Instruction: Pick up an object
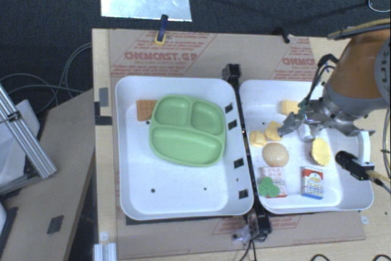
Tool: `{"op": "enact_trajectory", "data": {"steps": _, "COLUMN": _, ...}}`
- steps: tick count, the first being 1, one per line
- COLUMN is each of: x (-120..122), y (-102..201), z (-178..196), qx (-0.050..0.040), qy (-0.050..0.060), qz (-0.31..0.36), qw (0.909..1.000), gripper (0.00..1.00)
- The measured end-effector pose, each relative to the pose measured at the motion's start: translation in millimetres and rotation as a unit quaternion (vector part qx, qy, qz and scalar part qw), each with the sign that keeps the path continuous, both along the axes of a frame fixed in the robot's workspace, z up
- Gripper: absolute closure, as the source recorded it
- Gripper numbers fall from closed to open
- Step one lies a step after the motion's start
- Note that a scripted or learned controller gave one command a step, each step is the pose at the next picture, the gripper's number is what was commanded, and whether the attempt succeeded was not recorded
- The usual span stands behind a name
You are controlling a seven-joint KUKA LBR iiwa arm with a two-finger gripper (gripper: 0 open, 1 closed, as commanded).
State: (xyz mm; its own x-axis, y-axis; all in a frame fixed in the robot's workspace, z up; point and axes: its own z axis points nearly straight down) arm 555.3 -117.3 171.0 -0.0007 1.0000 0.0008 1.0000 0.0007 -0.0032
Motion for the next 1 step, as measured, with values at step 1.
{"op": "enact_trajectory", "data": {"steps": 1, "x": 1.3, "y": -0.5, "z": -62.6, "qx": 0.0000, "qy": 0.000, "qz": 0.000, "qw": 1.0000, "gripper": 0.00}}
